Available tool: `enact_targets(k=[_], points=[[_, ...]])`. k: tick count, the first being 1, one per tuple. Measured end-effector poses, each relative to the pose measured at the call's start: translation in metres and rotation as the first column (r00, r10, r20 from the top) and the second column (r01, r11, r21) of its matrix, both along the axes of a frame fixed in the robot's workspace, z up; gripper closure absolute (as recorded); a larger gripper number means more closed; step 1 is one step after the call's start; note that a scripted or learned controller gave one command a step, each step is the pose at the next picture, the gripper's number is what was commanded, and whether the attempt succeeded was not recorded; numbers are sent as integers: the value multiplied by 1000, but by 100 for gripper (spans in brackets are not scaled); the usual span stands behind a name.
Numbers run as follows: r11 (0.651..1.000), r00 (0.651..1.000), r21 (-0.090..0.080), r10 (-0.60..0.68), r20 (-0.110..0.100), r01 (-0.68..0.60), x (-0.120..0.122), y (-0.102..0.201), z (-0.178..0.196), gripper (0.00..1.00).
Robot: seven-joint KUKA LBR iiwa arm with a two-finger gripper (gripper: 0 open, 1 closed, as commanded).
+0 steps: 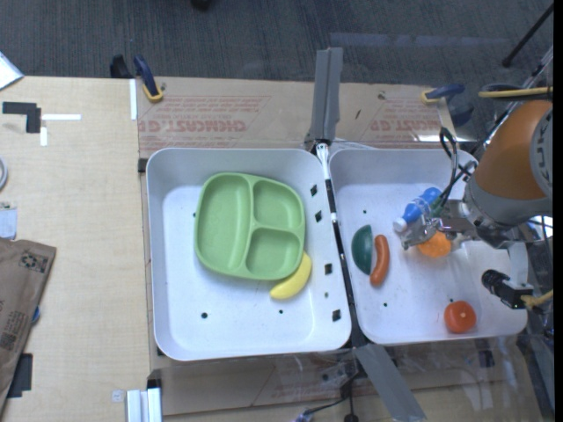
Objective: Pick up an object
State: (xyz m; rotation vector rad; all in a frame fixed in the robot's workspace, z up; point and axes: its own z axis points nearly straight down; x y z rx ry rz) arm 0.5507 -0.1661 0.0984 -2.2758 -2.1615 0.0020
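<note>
Orange and round, the fruit (435, 246) lay near the right edge of the right bin (387, 323), directly under the gripper (420, 229). Whether the jaws were wide or closed I could not tell. The arm seemed in the grasping step; next, a firm close and straight lift, away from the sausage (379, 259).

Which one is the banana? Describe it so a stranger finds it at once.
Start at the left bin, the one holding the green divided plate. Go to the plate's lower right corner, where the banana lies against its rim on the white floor. It is the only yellow, curved thing here; the right bin's items are red, orange, dark green or blue.
</note>
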Motion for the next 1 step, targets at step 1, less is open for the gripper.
enact_targets(k=[1], points=[[999,999,-2,51,-1,-51,25,69,91,100]])
